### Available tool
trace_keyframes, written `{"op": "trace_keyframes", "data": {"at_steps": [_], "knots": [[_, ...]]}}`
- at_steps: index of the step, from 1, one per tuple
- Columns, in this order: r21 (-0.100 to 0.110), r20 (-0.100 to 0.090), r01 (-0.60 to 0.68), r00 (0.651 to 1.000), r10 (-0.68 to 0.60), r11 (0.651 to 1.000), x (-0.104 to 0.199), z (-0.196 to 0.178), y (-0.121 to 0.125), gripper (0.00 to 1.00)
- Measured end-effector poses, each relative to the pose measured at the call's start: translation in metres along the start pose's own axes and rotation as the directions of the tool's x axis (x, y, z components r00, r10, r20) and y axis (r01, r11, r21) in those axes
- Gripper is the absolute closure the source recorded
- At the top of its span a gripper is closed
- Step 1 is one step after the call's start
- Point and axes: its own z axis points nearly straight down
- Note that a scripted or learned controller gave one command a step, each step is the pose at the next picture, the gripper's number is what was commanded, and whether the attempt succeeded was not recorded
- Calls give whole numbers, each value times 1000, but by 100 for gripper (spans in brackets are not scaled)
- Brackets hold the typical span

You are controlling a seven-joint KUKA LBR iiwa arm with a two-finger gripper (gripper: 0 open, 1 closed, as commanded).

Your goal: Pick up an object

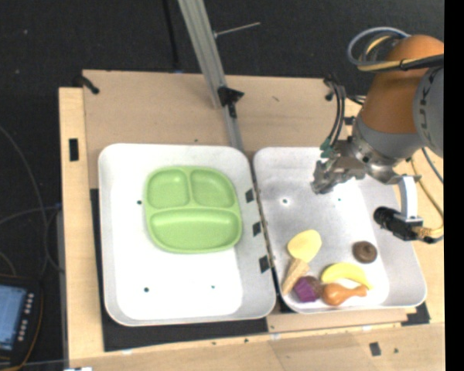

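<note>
Several toy foods lie at the near end of the right bin (pixel 387 207): a yellow ice cream cone (pixel 300 253), a purple piece (pixel 305 289), a yellow banana (pixel 346 273), an orange-brown drumstick (pixel 342 291) and a small brown donut (pixel 363 251). My gripper (pixel 323 178) hangs over the far part of the right bin, well above and behind the foods, with nothing seen in it. Its fingers point down-left and are too small and dark to read.
The left bin (pixel 124 284) holds a green divided plate (pixel 193 209). A slanted metal pole (pixel 205 49) rises behind the bins. A black cable clip (pixel 394 222) sticks out near the right bin's right side. A screen (pixel 8 311) sits at lower left.
</note>
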Motion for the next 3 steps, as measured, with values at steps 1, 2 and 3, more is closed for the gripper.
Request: {"op": "trace_keyframes", "data": {"at_steps": [1, 2, 3], "knots": [[-1, -1, 1, 1000, -1, 1000, 56, -14, 6, 100], [1, -1, 1, 1000, -1, 1000, 107, -24, 14, 100], [2, 0, 0, 1000, 0, 1000, 157, -8, 24, 100]]}}
